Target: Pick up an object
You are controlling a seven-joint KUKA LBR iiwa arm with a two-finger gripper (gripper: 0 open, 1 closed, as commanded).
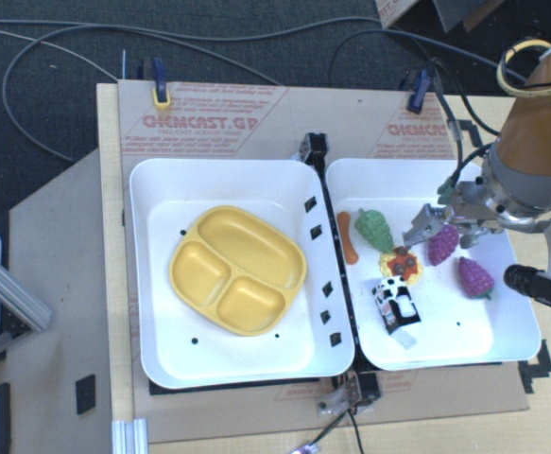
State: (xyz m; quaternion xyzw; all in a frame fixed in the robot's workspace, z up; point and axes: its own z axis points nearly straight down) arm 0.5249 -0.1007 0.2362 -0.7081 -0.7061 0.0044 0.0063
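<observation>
White plastic forms the right bin (pixel 516 343), and nearest the camera in it lies a boxy black-and-white toy (pixel 395 305), then a small red, yellow and black toy (pixel 403 265), a bumpy magenta grape cluster (pixel 475 277), a lumpy green fruit (pixel 373 228) and a slim orange carrot (pixel 348 237). Farther back, the gripper (pixel 442 230) hangs over a second purple grape cluster (pixel 442 244), its metal fingers spread to either side and nothing pinched. I judge this the approach step; next it must lower squarely and close on those knobbly, likely slippery grapes.
</observation>
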